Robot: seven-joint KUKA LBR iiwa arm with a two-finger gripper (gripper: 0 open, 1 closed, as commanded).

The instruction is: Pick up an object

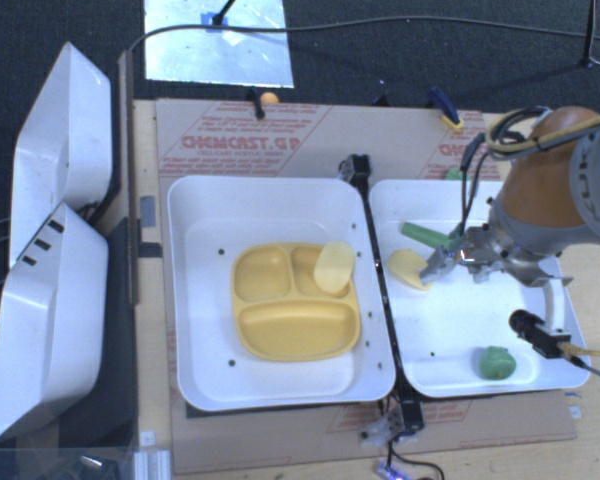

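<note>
End effector (442, 264) low in right bin (432, 364), near its left wall, just beside pale yellow piece (407, 268). We cannot tell finger state. We judge pick not yet done; grasp, lift remain.

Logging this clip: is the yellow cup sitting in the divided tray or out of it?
In: the yellow cup lies on its side over the divided tray's upper right compartment.

A single fixed camera looks down at a slant from above the desk (280, 133), far enough back to take in both white bins (280, 208), with the arm (550, 183) entering from the right.
</note>
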